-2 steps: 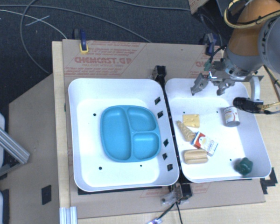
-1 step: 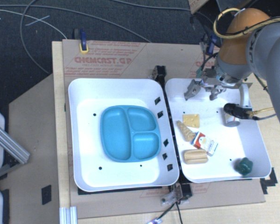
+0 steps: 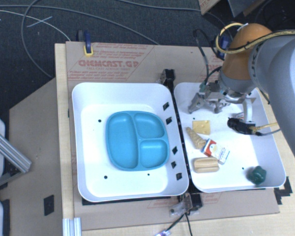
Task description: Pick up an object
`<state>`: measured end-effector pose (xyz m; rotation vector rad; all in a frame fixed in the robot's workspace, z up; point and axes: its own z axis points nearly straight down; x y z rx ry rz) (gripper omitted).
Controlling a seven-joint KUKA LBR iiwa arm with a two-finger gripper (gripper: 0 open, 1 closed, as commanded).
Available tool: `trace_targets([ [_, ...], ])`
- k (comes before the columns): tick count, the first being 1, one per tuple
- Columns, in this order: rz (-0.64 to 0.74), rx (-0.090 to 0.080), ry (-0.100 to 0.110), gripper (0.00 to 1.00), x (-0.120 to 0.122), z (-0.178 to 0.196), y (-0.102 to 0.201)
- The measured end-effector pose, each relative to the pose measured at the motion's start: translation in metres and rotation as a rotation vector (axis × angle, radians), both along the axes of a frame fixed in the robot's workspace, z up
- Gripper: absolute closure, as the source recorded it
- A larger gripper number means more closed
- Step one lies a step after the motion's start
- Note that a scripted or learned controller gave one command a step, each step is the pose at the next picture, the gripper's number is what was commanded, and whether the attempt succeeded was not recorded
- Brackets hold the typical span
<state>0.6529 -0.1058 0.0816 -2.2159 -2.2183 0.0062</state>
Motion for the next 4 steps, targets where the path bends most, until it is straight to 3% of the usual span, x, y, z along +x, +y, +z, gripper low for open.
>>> trace_targets([
  [1,0.000,-0.001,-0.008,1.00,0.003,0.016,0.000],
  [4,0.001,-0.002,-0.015,1.00,0.012,0.171,0.008],
])
